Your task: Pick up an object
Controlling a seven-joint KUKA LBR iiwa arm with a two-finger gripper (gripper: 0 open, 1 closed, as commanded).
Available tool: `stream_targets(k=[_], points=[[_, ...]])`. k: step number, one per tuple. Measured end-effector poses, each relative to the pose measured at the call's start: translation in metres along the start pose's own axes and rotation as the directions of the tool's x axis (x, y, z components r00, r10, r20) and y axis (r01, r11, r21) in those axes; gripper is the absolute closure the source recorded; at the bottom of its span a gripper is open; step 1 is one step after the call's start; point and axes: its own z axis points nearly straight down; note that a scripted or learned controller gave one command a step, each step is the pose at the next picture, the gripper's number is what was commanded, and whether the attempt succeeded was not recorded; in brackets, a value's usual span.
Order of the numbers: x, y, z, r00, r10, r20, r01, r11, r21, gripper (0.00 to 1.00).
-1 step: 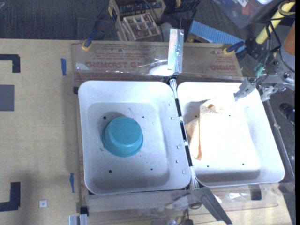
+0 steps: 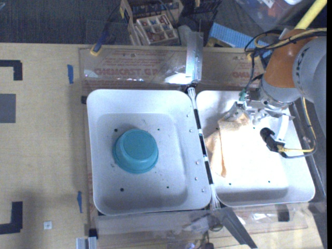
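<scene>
From the camera above the bench you see two shallow white bins side by side, their inner rims touching along a line that runs down the middle of the frame. In the left bin (image 2: 104, 108), a teal bowl (image 2: 136, 150) sits upside down on the floor of the bin, a little left of its centre and well apart from every wall.

In the right bin (image 2: 270, 188), a pale tan cloth (image 2: 224, 139) lies against the left wall, its crumpled edge running along that wall from about the bin's middle toward the near side, with an orange-tinted fold at its lower left. The upper part of the cloth rises toward the far-right, up to where the gripper is. The near half of this bin's floor is brightly lit.

The arm (image 2: 306, 61) comes in from the right over the far-right corner of the right bin, its orange band (image 2: 282, 66) showing just above the wrist. The gripper (image 2: 248, 109) hangs over the far part of the right bin, right at the top edge of the cloth. You can see metal parts and a teal spot there, but the glare and small size hide the tips, so you cannot tell whether it has closed on the cloth or merely touches it. A black cable end (image 2: 270, 138) with a yellow lead hangs just to the right of the cloth, over the bin floor.
</scene>
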Motion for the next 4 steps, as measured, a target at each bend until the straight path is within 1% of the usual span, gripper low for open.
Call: stream_targets(k=[1, 2, 3, 4], points=[[-0.035, 0.017, 0.013, 0.991, -0.131, 0.003, 0.131, 0.991, -0.009, 0.00], [-0.025, 0.028, 0.013, 0.998, -0.060, 0.003, 0.060, 0.998, -0.008, 0.00], [-0.036, -0.016, -0.033, 0.997, -0.081, 0.000, 0.081, 0.997, -0.001, 0.00], [-0.045, -0.046, -0.058, 0.998, 0.058, -0.001, -0.058, 0.998, 0.001, 0.00]])
